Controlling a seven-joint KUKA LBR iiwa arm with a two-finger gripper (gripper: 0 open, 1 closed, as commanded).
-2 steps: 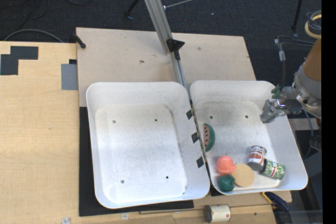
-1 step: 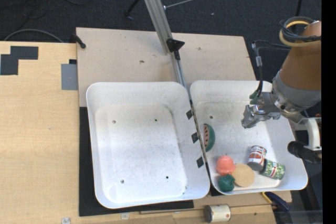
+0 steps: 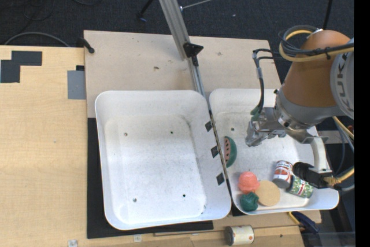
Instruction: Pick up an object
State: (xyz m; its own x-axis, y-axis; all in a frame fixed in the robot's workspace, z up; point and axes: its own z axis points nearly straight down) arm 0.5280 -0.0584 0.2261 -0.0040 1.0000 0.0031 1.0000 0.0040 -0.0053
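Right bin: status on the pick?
Gripper low over right bin, nothing seen held. Red ball, tan disc, can clustered at near end, untouched. Watermelon slice against left wall.

All objs lie in the right bin (image 3: 231,102), none lifted. Watermelon slice (image 3: 230,151), green rind w/ red flesh, stands against the bin's left wall. Near the front edge: red-pink ball (image 3: 248,181), dark green lump (image 3: 250,201) just below it, tan round disc (image 3: 268,193) touching both. Right of those, a red-and-white can (image 3: 282,172) tilted, and a green-labelled bottle (image 3: 301,187) lying on its side beside the can.
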